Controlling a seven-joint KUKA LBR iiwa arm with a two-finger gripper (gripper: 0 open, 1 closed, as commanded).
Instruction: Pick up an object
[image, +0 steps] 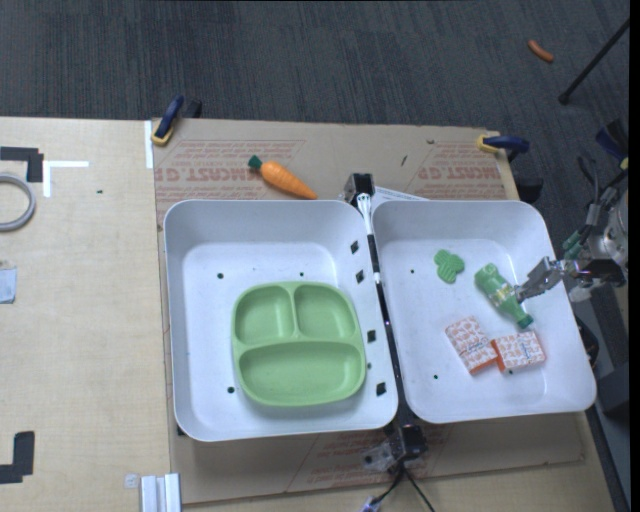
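Green plate (298, 345) in left bin (190, 300)

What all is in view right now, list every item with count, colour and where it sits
bins: two, white, side by side on the bench
plate: one, light green, three sections, in the left bin
bottle: one, green, lying in the right bin near its right wall
small green piece: one, in the right bin, left of the bottle
packets: two, orange and white, side by side in the right bin, nearer the front
toy carrot: one, orange with green top, on the cardboard behind the left bin
clamps: two, blue and yellow, at the back corners of the cardboard
tool: one, grey metal, reaching in from the right, its tip at the bottle
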